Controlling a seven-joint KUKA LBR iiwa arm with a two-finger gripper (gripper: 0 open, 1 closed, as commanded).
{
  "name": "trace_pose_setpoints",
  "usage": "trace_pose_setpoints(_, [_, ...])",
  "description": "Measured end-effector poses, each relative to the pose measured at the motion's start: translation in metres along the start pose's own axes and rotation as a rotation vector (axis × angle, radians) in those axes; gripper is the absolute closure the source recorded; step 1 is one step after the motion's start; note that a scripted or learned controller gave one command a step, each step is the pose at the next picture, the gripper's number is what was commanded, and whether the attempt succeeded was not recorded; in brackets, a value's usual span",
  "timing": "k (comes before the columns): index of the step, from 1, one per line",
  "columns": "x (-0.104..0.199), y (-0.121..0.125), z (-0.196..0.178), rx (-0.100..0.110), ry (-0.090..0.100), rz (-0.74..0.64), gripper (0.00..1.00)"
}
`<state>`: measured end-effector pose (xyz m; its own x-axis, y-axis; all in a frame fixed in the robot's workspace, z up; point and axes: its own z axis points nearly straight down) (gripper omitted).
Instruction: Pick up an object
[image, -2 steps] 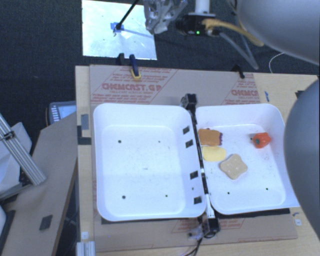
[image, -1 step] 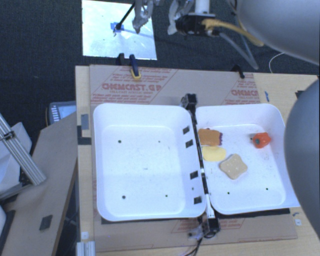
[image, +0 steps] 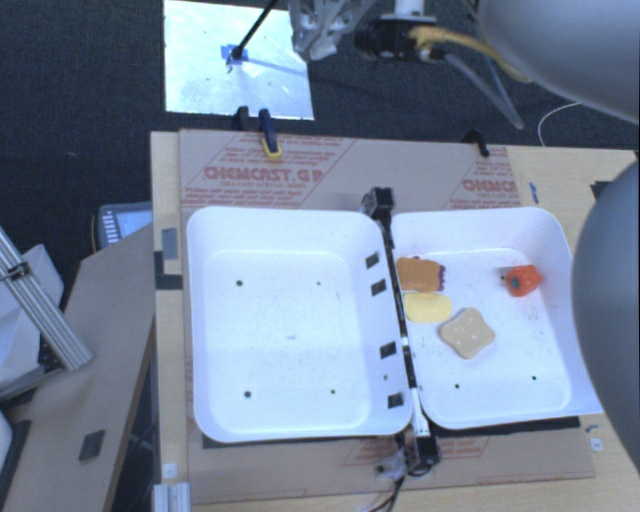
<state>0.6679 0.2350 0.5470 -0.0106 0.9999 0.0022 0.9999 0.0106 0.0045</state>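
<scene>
While the gripper (image: 322, 28) hangs high at the frame's top, well behind both bins, I cannot tell its state. Far below and forward of it, in the right bin (image: 545, 225), lie an orange-brown piece (image: 419, 273), a yellow disc (image: 427, 307), a tan slice (image: 467, 333) and, apart near the far rim, an orange-red toy (image: 520, 280).

Two bins side by side on a board, four items in the right one

The left bin (image: 285, 320) and right bin (image: 500, 400) touch along a clipped middle seam, both resting on the board (image: 330, 165). In the right bin, a block (image: 419, 274) lies against the seam, a flat disc (image: 427, 307) just in front of it, a toast-shaped piece (image: 467, 333) beside that, and a small round item (image: 520, 280) well apart toward the right wall.
</scene>
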Motion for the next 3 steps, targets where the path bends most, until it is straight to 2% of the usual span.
trace_pose_setpoints(1, [0.0, 0.0, 0.0, 0.001, 0.0, -0.001, 0.0])
trace_pose_setpoints(2, [0.001, 0.0, -0.011, -0.002, 0.001, -0.005, 1.0])
trace_pose_setpoints(3, [0.001, 0.0, -0.011, -0.001, 0.001, -0.005, 0.0])
